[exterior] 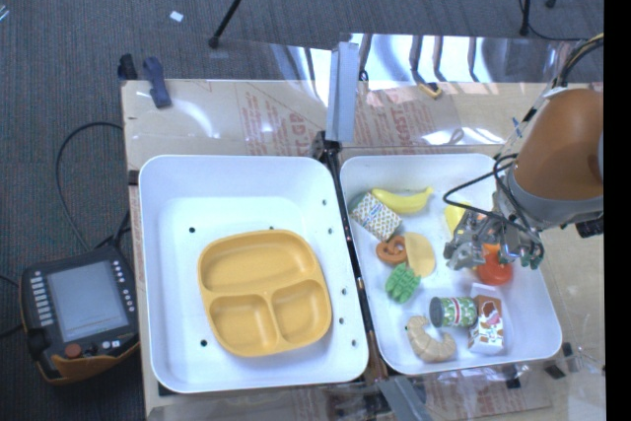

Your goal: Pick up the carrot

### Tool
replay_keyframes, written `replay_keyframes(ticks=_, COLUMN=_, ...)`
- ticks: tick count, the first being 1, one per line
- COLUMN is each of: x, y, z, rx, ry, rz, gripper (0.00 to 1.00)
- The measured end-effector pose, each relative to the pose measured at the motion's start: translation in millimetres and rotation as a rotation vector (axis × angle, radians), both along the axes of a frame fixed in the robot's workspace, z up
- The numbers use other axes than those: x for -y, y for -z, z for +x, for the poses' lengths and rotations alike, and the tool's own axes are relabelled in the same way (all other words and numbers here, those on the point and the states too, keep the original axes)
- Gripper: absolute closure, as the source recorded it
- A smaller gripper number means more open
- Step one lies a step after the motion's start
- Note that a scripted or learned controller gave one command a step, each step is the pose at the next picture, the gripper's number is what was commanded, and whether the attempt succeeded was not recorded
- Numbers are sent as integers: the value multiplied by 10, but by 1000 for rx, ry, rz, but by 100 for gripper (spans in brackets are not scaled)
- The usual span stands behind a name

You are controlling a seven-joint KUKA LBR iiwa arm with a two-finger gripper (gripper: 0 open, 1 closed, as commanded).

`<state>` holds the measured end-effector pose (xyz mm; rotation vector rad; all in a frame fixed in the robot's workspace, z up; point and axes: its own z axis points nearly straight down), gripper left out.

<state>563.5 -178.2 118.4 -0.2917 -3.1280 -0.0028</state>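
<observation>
Far left on the floor sits a control tablet (81, 311). On the tabletop (246, 123), the left bin (168, 202) carries a yellow divided plate (264, 291). Over in the right bin (547, 320): a banana (402, 200), a green toy (402, 283), a tin can (454, 313), a croissant (432, 340), a small carton (488, 324). The gripper (490, 246) hovers low at that bin's right side, directly over the carrot (493, 269); whether the fingers grip it, I can't tell.
</observation>
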Motion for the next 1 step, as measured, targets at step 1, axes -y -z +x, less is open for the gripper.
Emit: replay_keyframes(ticks=1, x=-168, y=325, z=-329, rx=-6, ry=305, rz=0, gripper=100)
